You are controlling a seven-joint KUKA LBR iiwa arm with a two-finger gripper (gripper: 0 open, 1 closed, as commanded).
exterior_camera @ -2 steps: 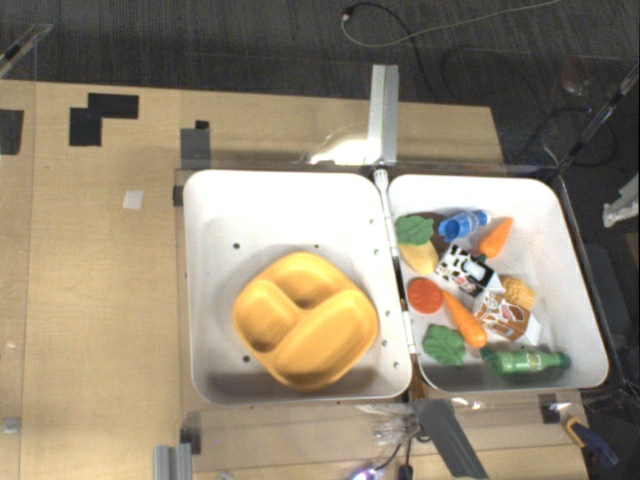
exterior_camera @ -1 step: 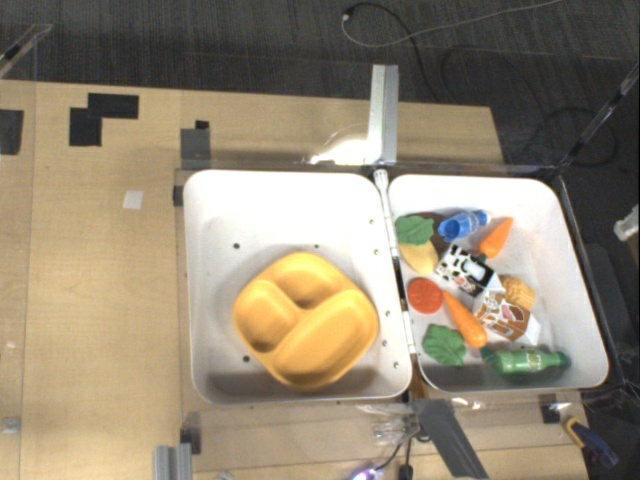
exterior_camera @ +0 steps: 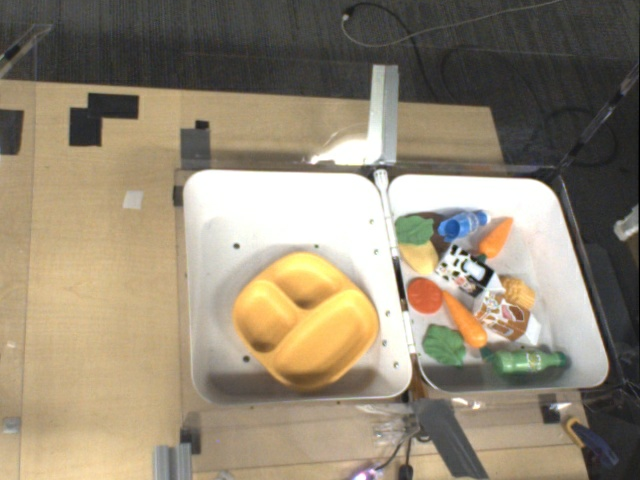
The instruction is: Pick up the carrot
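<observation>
The carrot (exterior_camera: 466, 320), a slim orange piece, lies slantwise in the right bin (exterior_camera: 560, 218), low and left of centre. Its lower end is near a green bottle (exterior_camera: 525, 362), and a green leafy piece (exterior_camera: 443, 345) lies at its left. A second orange cone-shaped piece (exterior_camera: 494, 236) rests higher up, beside a blue cup (exterior_camera: 462, 224).
Crowded round the carrot are a red round tomato (exterior_camera: 424, 295), a black-and-white box (exterior_camera: 462, 266), a printed snack packet (exterior_camera: 505, 308), a yellow piece (exterior_camera: 421, 256) and a green piece (exterior_camera: 414, 230). The left bin (exterior_camera: 220, 218) holds a yellow divided plate (exterior_camera: 305, 318).
</observation>
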